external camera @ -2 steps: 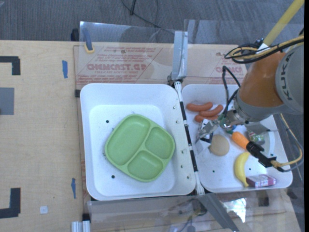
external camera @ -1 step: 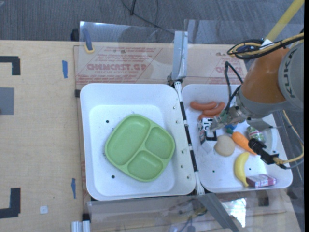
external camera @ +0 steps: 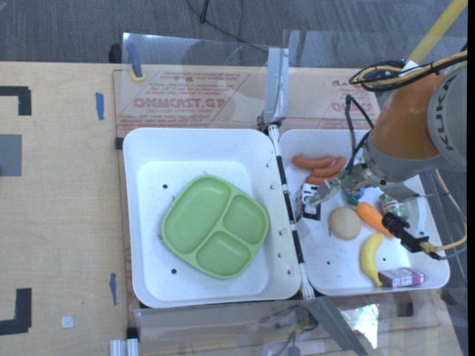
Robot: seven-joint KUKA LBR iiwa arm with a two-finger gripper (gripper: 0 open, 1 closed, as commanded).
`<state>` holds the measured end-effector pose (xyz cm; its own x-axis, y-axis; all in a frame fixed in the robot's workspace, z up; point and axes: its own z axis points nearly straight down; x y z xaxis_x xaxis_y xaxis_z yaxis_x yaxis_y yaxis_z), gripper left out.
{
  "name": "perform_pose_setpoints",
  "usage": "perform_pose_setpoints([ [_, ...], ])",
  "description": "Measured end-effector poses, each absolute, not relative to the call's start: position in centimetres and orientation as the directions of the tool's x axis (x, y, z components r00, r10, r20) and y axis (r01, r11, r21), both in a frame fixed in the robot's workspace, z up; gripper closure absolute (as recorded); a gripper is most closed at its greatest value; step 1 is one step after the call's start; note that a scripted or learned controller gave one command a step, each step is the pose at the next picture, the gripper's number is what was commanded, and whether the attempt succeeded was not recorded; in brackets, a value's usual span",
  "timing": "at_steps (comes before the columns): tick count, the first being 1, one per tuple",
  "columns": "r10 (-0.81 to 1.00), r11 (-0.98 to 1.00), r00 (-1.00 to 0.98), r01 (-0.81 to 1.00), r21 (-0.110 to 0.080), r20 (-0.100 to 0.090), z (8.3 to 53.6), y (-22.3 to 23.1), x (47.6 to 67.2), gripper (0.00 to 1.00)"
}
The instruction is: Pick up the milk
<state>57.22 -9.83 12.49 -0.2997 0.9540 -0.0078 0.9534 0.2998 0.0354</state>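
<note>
green plate (external camera: 215, 227), sausages (external camera: 319, 167), banana (external camera: 370, 257)

Tabletop (external camera: 59, 221): pale wood, with black and blue tape marks.
On it: left bin (external camera: 141, 221) and right bin (external camera: 438, 273), touching side by side.

Hidden and cut-off parts

The arm (external camera: 415, 117) runs off the right edge and covers part of the right bin (external camera: 438, 273); the gripper's (external camera: 326, 193) finger state is too small to read.
</note>
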Motion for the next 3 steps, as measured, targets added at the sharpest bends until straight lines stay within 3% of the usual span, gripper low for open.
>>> perform_pose_setpoints([
  [1, 0.905, 0.425, -0.425, 0.903, 0.053, -0.025, 10.8, -9.5, 56.1, 0.00],
  [2, 0.904, 0.427, -0.427, 0.902, 0.059, -0.016, 12.4, -9.1, 56.3, 1.00],
  [3, 0.870, 0.493, -0.493, 0.870, 0.005, -0.003, 21.8, -0.1, 65.4, 1.00],
])
